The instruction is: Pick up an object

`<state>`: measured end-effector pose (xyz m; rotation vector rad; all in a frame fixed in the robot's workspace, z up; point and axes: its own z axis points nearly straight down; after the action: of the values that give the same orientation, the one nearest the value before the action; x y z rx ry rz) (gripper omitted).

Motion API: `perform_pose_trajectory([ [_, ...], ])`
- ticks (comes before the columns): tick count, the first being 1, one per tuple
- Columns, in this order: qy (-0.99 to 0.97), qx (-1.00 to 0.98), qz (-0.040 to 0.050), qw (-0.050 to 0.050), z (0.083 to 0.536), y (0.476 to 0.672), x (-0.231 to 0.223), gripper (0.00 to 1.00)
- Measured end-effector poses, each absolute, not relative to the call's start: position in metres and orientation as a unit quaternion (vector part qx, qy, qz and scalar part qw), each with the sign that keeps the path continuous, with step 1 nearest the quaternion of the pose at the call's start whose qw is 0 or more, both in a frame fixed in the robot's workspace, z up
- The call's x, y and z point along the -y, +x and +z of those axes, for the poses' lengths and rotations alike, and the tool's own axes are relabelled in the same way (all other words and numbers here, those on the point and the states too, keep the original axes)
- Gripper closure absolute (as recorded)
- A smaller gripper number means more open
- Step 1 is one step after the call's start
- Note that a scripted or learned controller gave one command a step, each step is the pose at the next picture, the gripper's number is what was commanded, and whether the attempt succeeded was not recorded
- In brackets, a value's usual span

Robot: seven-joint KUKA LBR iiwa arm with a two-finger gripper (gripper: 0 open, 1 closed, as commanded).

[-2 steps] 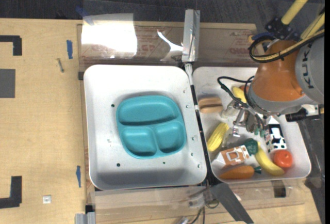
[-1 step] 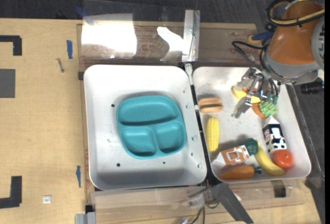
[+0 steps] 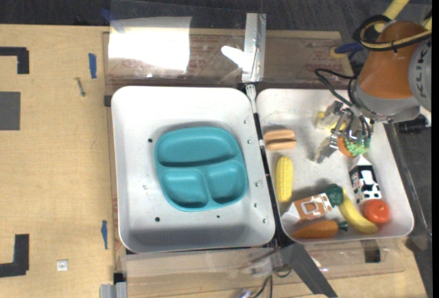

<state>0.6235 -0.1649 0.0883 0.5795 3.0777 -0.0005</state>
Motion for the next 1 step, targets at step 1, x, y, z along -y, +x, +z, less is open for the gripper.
perform_pose_trajectory([
  [1,-0.06,-0.998,0.0028,0.003,0.0862,0.6567,0.219,0.0],
])
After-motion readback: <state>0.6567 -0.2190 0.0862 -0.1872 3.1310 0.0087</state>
